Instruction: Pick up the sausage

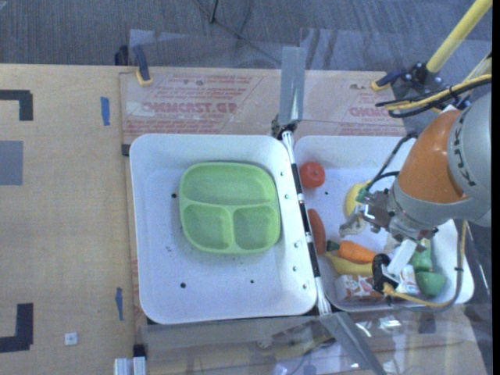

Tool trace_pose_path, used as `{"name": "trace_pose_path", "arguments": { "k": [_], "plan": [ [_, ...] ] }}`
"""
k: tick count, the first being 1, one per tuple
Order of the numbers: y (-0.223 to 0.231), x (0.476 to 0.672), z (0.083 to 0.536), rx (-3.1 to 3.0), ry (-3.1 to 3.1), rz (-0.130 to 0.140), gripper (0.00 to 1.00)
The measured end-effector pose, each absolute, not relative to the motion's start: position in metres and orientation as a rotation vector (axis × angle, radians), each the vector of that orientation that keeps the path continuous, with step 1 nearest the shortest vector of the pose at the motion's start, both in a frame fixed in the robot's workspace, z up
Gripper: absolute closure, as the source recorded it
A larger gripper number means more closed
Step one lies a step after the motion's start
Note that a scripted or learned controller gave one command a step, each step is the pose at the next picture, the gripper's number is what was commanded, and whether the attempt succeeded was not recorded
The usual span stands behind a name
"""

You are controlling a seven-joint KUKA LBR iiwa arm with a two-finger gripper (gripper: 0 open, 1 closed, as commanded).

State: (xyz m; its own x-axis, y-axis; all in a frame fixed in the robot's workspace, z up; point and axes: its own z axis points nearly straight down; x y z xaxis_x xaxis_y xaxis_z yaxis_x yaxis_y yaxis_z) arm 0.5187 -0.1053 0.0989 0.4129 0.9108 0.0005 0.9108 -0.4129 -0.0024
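Sausage (316, 230) lies along right bin's (344, 158) left wall, carrot (358, 251) close on its right, pincer (361, 217) nearby, apart-or-together can't tell.

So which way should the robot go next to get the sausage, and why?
Probably a small shift of the tool toward the view's left, until it is over the sausage. The sausage lies along the left wall of the right bin, just below the tomato. The tool hangs off to its right, nearer the carrot, so it isn't lined up above the sausage yet.
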Motion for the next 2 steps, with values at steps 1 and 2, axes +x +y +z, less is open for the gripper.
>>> {"name": "trace_pose_path", "arguments": {
  "k": [1, 2],
  "plan": [
    [-0.145, 0.578, 0.088, -2.969, -1.038, -0.005, 0.00],
    [-0.184, 0.586, 0.089, -3.101, -0.461, -0.014, 0.00]
  ]
}}
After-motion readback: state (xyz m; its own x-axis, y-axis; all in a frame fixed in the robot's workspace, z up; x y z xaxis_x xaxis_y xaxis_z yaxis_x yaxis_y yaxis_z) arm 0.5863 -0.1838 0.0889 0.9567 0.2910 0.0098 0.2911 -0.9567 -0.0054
